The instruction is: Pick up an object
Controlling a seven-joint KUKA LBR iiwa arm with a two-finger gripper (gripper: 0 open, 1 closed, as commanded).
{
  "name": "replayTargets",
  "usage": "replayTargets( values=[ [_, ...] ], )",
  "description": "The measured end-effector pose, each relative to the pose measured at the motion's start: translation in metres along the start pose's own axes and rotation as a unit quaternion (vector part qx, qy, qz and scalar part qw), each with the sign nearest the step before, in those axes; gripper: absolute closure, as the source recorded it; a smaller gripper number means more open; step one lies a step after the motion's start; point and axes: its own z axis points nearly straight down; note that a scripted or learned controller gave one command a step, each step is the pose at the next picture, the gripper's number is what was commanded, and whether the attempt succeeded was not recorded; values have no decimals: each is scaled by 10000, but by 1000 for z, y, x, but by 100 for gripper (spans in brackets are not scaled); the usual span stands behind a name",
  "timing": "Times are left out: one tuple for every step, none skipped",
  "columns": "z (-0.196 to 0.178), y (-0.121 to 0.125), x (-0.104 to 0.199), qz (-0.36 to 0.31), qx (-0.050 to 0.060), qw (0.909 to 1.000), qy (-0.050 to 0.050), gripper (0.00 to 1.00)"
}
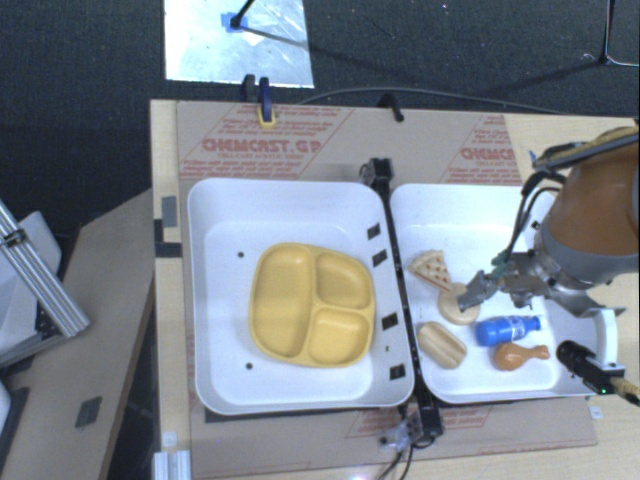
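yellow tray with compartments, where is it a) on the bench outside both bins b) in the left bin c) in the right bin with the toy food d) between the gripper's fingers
b: the yellow tray lies flat on the floor of the left bin, while the toy food and the gripper are over in the right bin.

Bench [330, 128] with two white bins [215, 268]

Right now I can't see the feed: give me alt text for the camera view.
The arm's pincer hovers over the right bin, just above a round tan piece, beside a blue bottle, waffle wedge, bun and drumstick. The left bin holds a yellow divided plate.
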Motion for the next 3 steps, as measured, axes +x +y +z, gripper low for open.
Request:
replayTargets(
  values=[
    [-5, 3, 0, -11, -57, 10000, -8, 0],
    [37, 2, -2, -3, -41, 10000, -3, 0],
    [80, 8, 0, -3, -49, 10000, -4, 0]
  ],
)
